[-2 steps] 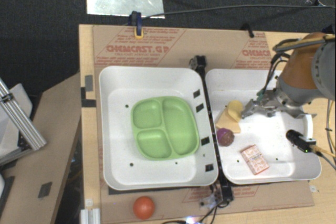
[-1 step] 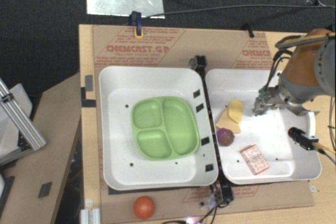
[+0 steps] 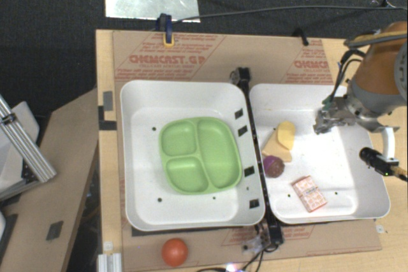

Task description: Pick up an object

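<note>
The right bin [image 3: 357, 200] holds a yellow wedge-shaped piece [image 3: 284, 136] near its left wall. A dark purple round object [image 3: 274, 166] lies just below the wedge, and a pink patterned packet [image 3: 309, 192] sits toward the front. My gripper [image 3: 325, 120] hangs over the bin's upper right part, to the right of the yellow piece and apart from it. The grey arm with its orange band [image 3: 381, 67] reaches in from the right.
The left bin [image 3: 137, 105] holds a green divided tray [image 3: 199, 155]. An orange ball [image 3: 174, 251] lies on the bench in front of the left bin. A black divider [image 3: 252, 137] runs between the bins. A black fitting [image 3: 377, 161] sticks out at the right bin's right wall.
</note>
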